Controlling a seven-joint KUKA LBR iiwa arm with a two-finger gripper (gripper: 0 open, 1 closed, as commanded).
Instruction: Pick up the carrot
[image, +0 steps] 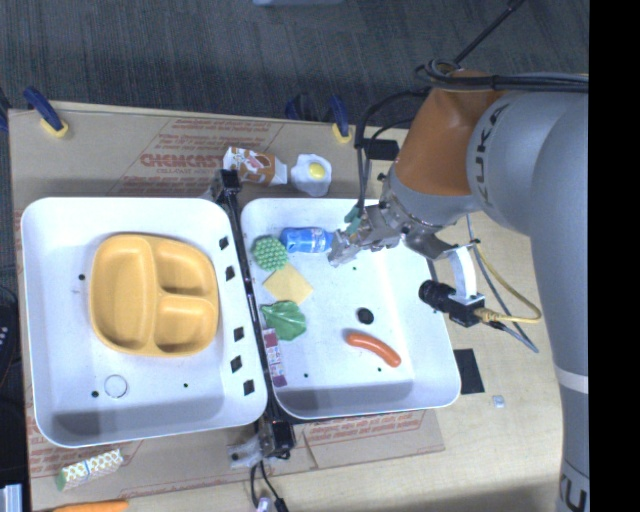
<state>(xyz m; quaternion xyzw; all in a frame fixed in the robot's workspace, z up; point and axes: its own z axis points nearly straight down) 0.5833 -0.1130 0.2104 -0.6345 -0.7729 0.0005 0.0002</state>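
Toward the right bin's (440, 375) lower centre lies the small orange carrot (373, 348), well apart from the gripper (345, 250), aperture indiscernible, beside the blue can (304, 240), which a descent might strike instead.

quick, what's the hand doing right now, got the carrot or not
Hand: cannot be told whether open or closed; it sits by the blue can. The carrot lies apart from it on the right bin floor, not held.
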